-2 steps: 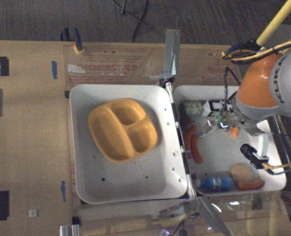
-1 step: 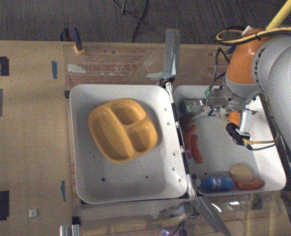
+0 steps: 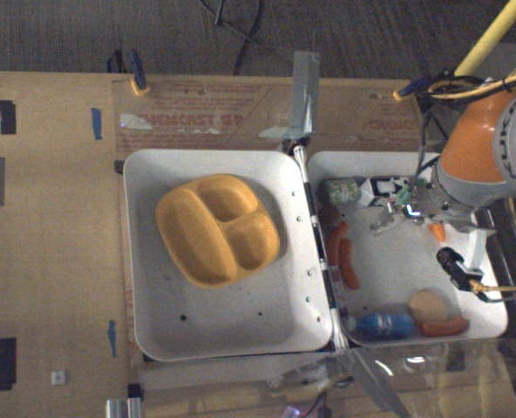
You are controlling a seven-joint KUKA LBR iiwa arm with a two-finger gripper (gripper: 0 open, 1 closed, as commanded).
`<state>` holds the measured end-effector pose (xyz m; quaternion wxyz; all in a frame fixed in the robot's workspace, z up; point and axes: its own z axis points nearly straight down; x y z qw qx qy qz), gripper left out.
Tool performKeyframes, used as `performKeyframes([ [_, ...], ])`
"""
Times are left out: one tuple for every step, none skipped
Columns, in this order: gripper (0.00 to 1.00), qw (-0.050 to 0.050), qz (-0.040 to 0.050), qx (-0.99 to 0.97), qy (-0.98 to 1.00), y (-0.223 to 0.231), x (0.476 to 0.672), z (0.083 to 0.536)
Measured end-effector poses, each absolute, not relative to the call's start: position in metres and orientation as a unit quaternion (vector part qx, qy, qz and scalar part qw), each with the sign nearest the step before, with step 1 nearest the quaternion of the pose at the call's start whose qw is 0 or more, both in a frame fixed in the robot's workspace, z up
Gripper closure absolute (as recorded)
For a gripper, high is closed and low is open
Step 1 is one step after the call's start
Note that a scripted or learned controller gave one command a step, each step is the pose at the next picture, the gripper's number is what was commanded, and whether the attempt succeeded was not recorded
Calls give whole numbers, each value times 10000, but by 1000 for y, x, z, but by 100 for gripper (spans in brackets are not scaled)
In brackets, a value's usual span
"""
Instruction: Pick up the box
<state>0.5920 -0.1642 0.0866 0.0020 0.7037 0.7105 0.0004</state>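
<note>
- Grey metal gripper [image 3: 396, 214], under the orange-banded arm, hangs low over the far part of the right bin [image 3: 397, 273]; I cannot tell whether it is clenched or released, and nothing can be seen in its grasp.
- Box [image 3: 383, 185]: small, white with a dark panel, lying just beyond the gripper against the bin's far wall. Its print is too small to read.
- Green-labelled can [image 3: 341, 190] lies on its side left of the gripper, past the box; the label is illegible.
- Small orange piece [image 3: 437, 231] sits just right of the gripper.
- Two red sausage-shaped pieces [image 3: 349, 264] lie left of and nearer than the gripper.
- Blue bottle [image 3: 384, 325], a tan round lump [image 3: 428, 305] and an orange-red sausage shape [image 3: 445, 326] lie well nearer than the gripper.
- Left bin [image 3: 241, 320], far left of the gripper, holds one yellow divided dish [image 3: 216, 229].
- Cardboard sheet [image 3: 197, 116] beyond the gripper's bin carries faint red lettering, unreadable.
</note>
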Motion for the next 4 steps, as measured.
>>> performKeyframes([
  [0, 25, 8, 7189, 6951, -183, 642, 293],
  [0, 24, 7, 7472, 6646, -168, 668, 325],
  [0, -8, -6, 8223, 5690, -151, 585, 206],
  [0, -11, -7, 8440, 5364, -160, 486, 118],
])
